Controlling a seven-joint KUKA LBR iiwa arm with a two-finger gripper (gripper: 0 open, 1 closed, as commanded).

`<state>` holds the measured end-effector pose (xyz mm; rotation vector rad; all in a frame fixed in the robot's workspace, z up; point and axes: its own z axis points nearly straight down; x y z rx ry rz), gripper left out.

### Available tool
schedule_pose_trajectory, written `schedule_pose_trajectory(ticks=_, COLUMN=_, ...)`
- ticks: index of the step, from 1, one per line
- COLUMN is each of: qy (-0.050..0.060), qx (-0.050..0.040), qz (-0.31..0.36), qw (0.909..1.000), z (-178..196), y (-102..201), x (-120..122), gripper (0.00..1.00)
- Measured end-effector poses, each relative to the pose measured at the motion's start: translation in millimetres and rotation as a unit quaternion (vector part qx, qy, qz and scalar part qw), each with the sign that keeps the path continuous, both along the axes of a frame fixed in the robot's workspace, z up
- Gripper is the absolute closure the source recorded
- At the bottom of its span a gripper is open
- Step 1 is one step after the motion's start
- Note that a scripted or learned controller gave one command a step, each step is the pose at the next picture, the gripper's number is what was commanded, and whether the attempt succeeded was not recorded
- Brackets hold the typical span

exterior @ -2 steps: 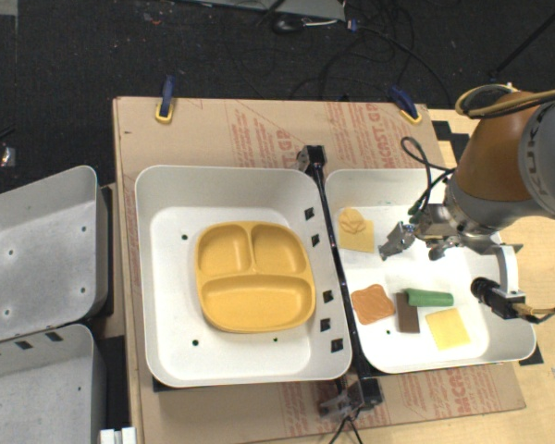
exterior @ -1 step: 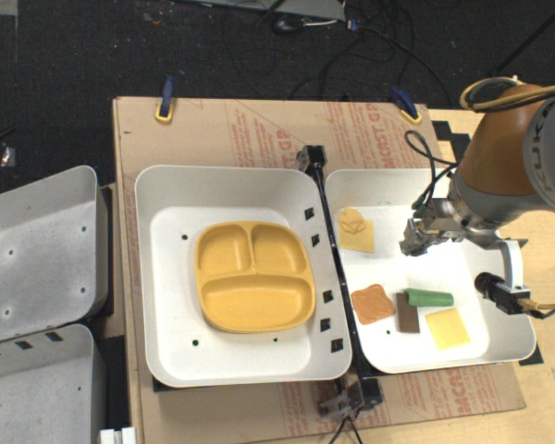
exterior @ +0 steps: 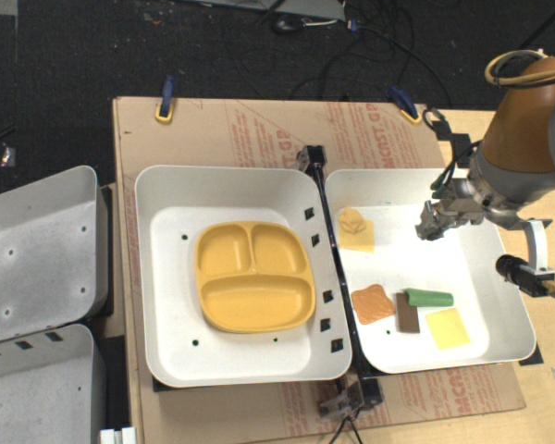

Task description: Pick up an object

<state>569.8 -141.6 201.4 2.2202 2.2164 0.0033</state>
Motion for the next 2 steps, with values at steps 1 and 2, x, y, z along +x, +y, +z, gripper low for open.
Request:
schedule_pose_trajectory(ticks=1, qy=0.000, qx=0.0001, qz=0.002, qw=1.0000, z=51, y=8, x=-5, gripper=1.00)
schedule_pose_trajectory(ticks=2, qy=0.000, qx=0.0001, qz=0.002, qw=1.0000, z=82, y=8, x=-4, gripper=1.00)
